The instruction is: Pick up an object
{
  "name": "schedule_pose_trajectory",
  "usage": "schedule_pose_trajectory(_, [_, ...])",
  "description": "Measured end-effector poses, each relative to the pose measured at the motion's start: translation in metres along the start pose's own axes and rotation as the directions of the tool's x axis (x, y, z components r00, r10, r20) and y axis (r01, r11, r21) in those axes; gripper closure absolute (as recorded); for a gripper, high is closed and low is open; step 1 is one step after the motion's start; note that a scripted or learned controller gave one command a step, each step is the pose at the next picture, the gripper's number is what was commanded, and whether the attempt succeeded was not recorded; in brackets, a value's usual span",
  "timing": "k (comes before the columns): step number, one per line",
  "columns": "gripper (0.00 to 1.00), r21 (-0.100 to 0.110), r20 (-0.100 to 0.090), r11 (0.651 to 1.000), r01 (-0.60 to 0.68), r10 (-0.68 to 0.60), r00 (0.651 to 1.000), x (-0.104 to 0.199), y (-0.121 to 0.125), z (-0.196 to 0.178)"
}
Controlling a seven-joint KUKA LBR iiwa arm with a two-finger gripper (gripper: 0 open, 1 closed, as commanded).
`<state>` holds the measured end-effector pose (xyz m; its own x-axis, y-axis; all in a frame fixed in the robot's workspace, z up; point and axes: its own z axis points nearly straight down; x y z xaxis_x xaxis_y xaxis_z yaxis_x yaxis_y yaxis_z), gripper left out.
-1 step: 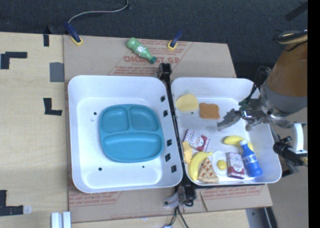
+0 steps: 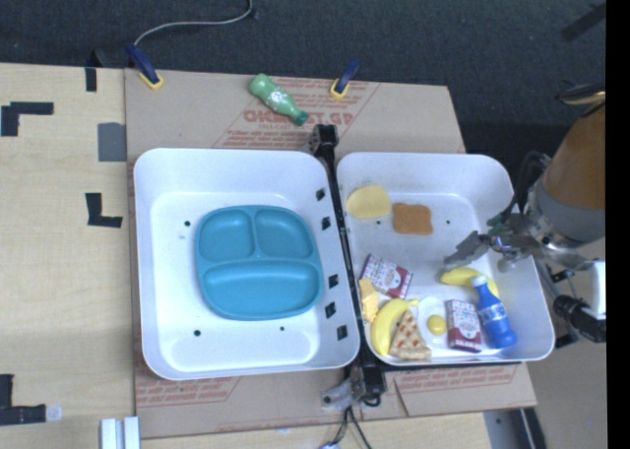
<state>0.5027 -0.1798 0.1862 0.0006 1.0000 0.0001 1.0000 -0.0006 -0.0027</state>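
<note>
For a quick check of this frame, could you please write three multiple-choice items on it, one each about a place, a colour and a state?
1. Where is the green bottle?
A. in the left bin
B. on the cardboard behind the bins
C. on the tray

2. What colour is the tray in the left bin?
A. blue
B. red
C. yellow

3. How does the blue bottle lie?
A. upright on the tray
B. hanging in the air
C. on its side in the right bin

Answers: 1 B, it lies outside both bins; 2 A, plainly blue; 3 C, it lies flat among the food.

We saw the arm (image 2: pixel 576 191) with a broad orange band over a grey wrist, a white fitting below, slim dark metallic gripper (image 2: pixel 461 258) parts.
</note>
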Motion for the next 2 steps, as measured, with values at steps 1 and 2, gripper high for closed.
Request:
schedule_pose_trajectory(1, [0.00,-0.023,0.012,1.000,0.001,0.000,1.000,-0.017,0.018,0.089])
schedule_pose_trajectory(2, [0.00,-0.039,0.018,0.999,0.003,-0.003,1.000,-0.014,-0.008,0.091])
